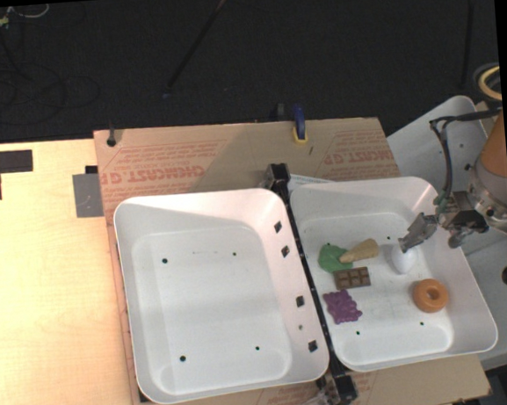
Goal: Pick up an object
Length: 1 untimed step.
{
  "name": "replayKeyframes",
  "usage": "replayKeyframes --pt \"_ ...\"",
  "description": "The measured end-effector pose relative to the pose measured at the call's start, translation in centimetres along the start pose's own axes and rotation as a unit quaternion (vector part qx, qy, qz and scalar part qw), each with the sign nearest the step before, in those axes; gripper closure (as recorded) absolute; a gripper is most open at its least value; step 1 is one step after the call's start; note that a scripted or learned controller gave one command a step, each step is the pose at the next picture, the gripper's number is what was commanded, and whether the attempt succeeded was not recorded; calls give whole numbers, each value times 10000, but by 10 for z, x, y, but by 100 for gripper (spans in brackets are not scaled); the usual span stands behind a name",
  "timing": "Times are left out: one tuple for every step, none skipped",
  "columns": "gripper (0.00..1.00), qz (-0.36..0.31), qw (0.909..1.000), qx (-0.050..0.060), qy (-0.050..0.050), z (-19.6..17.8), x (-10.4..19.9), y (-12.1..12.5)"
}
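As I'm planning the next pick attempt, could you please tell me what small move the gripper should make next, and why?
Probably a short descent toward the small white rounded object. The two-finger gripper sits over the right white bin, near its right wall, with nothing visible between its fingers, and that object lies just below-left of it; the orange ring-shaped doughnut toy is farther off.

Orange ring [430, 295], seemingly flat, right bin [464, 342]

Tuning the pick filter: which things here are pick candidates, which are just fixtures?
Candidates, all in the right bin: donut, chocolate bar, purple grapes, green piece, tan piece, white object.

Fixtures: left bin, cardboard, blue clamp.
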State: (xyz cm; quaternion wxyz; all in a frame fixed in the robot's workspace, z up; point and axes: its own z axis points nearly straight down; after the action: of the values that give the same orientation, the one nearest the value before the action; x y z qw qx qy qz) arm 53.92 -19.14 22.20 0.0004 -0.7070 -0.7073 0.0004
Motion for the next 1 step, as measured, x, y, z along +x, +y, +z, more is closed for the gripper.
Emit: replayKeyframes --pt "0 0 10000 -85 -29 -231 -2 -29"
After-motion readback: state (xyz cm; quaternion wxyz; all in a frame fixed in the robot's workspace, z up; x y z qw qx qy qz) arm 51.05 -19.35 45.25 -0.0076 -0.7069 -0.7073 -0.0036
